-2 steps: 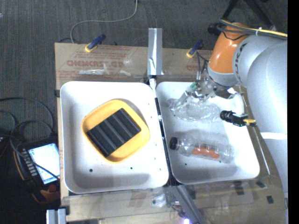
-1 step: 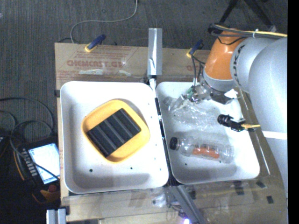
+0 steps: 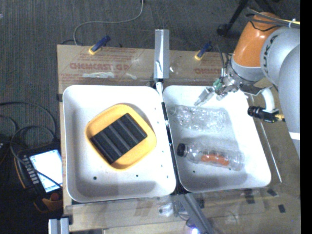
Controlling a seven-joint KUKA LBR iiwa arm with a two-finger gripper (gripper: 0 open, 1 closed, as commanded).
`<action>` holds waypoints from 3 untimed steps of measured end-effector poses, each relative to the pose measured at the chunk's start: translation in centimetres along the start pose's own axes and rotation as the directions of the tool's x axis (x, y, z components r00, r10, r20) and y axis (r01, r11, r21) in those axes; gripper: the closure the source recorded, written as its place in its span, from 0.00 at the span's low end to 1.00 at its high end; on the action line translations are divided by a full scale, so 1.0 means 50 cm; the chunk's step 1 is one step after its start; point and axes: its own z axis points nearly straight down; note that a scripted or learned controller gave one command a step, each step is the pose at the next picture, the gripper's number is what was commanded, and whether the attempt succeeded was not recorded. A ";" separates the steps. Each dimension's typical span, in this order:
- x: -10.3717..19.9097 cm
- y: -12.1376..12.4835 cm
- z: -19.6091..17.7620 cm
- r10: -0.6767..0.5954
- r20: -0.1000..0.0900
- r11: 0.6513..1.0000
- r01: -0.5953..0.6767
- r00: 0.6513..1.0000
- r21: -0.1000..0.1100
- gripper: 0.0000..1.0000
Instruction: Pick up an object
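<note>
Gripper [image 3: 207, 95] hovering over right bin [image 3: 261, 145] far edge, jaw state indeterminable. Advising: centring over crumpled clear bottle [image 3: 201, 117], aligning 2 fingers across narrow width, descending slowly.

bench [image 3: 97, 65] | carries left white bin [image 3: 73, 130], right white bin [image 3: 253, 174] side by side, touching

Tool [image 3: 208, 94] over right bin [image 3: 258, 145] above crumpled clear bottle [image 3: 201, 117] and capped bottle [image 3: 210, 156]; yellow-and-black tray [image 3: 121, 135] in left bin [image 3: 78, 145]
</note>
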 end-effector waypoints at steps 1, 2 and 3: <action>0.084 -0.015 0.092 0.021 0.007 1.000 -0.021 1.000 -0.005 0.00; 0.099 0.005 -0.080 -0.119 0.000 0.993 0.119 0.993 0.001 0.00; 0.138 -0.086 0.047 -0.013 -0.003 1.000 0.013 1.000 0.004 0.00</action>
